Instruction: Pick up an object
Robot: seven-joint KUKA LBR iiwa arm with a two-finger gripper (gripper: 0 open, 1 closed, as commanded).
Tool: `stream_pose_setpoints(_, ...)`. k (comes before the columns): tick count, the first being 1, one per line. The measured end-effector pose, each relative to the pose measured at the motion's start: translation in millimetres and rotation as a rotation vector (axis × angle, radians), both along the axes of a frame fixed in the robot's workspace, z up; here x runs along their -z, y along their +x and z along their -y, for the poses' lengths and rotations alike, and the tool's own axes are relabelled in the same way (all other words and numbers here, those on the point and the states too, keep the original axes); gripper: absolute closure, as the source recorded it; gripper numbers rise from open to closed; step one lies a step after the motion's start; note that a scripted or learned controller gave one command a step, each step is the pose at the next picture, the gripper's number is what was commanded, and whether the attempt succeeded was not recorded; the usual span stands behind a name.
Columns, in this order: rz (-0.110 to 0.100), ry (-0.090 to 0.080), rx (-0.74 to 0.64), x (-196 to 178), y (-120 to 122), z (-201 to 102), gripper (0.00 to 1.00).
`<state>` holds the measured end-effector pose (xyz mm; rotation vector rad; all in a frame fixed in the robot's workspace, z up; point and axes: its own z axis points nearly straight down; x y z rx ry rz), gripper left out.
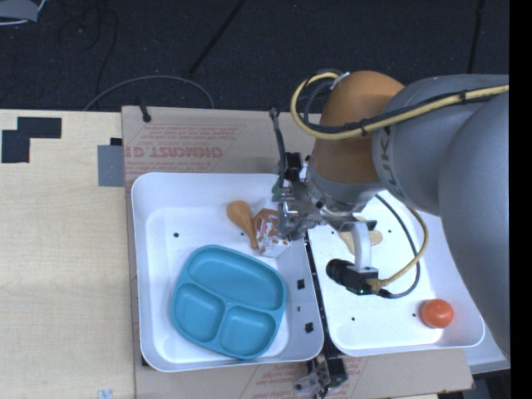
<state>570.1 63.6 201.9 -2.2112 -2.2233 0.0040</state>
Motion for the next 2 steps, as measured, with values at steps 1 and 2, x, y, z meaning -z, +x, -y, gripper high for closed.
stream_pose_setpoints(1,0.004,-0.001,0.002,-30.0,-4.8,-46.3,1.0)
stream_pose_setpoints(2,0.002,-0.003,0.003,-28.8,-5.0,-45.3,0.0)
